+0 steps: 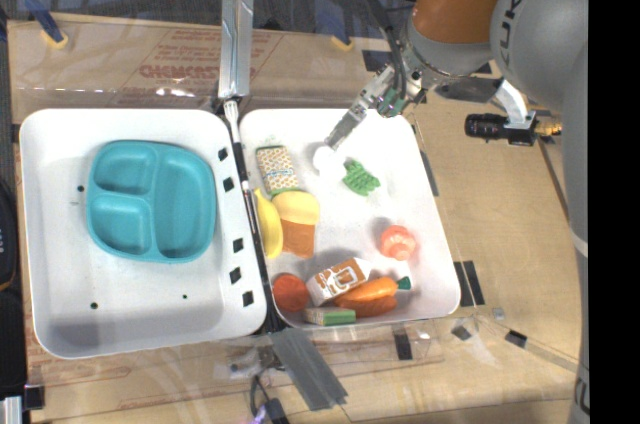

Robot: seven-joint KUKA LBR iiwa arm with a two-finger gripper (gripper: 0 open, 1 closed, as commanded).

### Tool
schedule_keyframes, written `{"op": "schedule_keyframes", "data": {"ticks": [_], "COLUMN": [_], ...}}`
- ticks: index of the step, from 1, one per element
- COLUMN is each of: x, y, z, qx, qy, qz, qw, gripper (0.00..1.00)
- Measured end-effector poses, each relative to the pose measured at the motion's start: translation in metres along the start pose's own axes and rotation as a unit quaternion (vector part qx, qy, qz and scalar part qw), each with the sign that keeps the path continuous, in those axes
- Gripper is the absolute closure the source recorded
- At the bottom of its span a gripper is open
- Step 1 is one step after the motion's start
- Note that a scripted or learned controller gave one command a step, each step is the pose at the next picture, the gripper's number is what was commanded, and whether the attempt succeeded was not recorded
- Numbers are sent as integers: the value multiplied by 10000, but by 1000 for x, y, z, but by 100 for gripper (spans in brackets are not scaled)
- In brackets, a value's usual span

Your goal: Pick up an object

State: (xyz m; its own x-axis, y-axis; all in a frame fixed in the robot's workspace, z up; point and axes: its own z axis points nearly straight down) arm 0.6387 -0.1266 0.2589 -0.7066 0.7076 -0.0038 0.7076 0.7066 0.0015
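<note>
Nearest edge of right bin: orange carrot, small carton, red tomato. Mid-bin: peach-red ball, yellow-orange cup touching banana, green leafy toy, snack packet. Left bin holds teal divided tray. Far corner: gripper hangs above bin floor near green toy, nothing seen between its tips; open or closed, can't tell.
</note>
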Motion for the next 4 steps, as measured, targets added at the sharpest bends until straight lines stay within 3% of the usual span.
{"op": "schedule_keyframes", "data": {"ticks": [1, 2, 3, 4], "x": [14, -2, 20, 4], "y": [29, 26, 15, 32], "z": [141, 162, 161, 162], "qx": [33, -6, -28, -17], "qy": [44, 13, -12, 4], "qz": [784, 1836, 2501, 2482], "qw": [9969, 9830, 9682, 9687], "gripper": [0, 0, 0, 0]}}
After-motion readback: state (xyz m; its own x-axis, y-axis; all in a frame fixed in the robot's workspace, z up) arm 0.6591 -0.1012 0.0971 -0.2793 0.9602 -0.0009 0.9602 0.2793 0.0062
